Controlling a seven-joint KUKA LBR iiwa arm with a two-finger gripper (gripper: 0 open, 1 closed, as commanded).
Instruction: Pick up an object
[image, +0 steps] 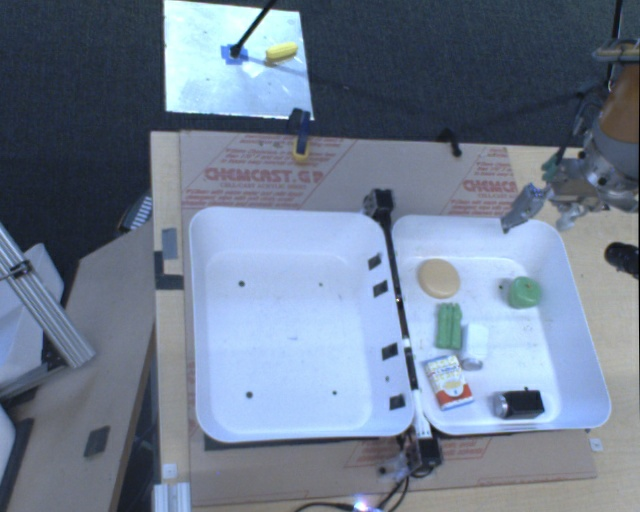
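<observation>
Objects (470, 335) are crowding the right bin's (575, 330) six-o'clock side; claw (548, 205), seemingly open and holding nothing, is risking snagging two.

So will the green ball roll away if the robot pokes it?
Probably. The green ball looks round and sits alone on the flat floor of the right bin, so a nudge could send it rolling. It seems small and likely light. The bin's wall should stop it. The gripper is above the bin's far edge.

Two bins (290, 225), six objects (449, 326)
</observation>
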